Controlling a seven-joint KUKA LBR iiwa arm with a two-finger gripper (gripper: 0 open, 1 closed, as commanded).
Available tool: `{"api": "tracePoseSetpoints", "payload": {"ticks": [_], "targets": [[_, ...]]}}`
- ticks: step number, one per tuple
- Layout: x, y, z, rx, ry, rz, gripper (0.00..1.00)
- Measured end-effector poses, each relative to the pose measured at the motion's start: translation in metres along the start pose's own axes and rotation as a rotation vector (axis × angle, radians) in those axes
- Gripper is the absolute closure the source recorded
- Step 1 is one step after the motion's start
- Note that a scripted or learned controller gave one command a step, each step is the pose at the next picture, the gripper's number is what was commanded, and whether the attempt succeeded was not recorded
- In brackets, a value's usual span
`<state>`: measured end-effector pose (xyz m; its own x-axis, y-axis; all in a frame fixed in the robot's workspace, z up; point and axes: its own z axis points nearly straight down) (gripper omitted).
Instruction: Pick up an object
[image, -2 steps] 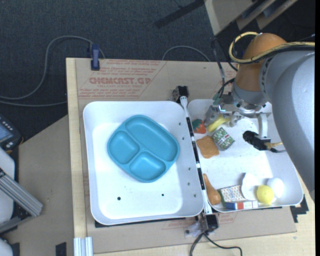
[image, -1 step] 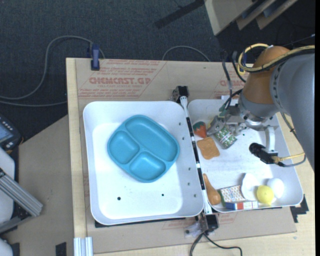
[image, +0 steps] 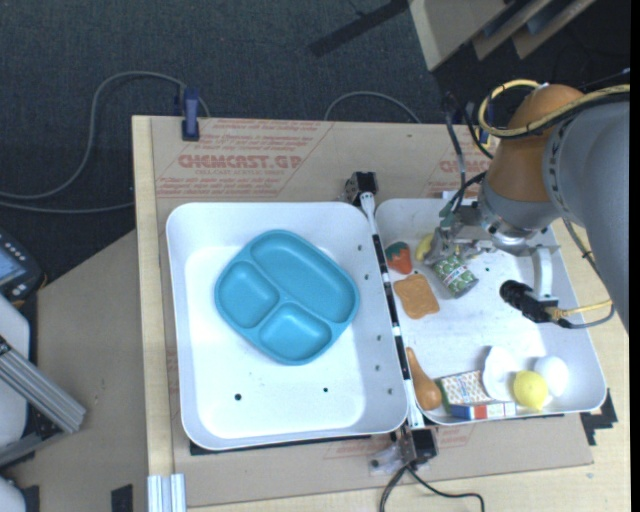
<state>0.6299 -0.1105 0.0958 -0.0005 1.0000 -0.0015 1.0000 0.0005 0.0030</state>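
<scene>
Diagonally tilted green can (image: 456, 273), upper-left to lower-right.

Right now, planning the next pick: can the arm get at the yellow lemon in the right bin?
Probably yes: the lemon lies uncovered near the right bin's front corner, beside a white piece.

Tool (image: 452, 250) low in right bin (image: 575, 330), apparently touching green-patterned can (image: 455, 274); blue tray (image: 286, 296) in left bin (image: 200, 380).

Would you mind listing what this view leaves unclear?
- Gripper: the wrist above covers its fingers, so contact with the green can is unclear.
- Yellow item: mostly hidden behind the gripper.
- Box: label too small to read.
- Right bin: far side covered by the arm.
</scene>
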Motion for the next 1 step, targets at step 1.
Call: {"api": "tracePoseSetpoints", "payload": {"ticks": [1], "targets": [[0.0574, -0.0594, -0.0945, 0.001, 0.004, -0.004, 1.0]]}}
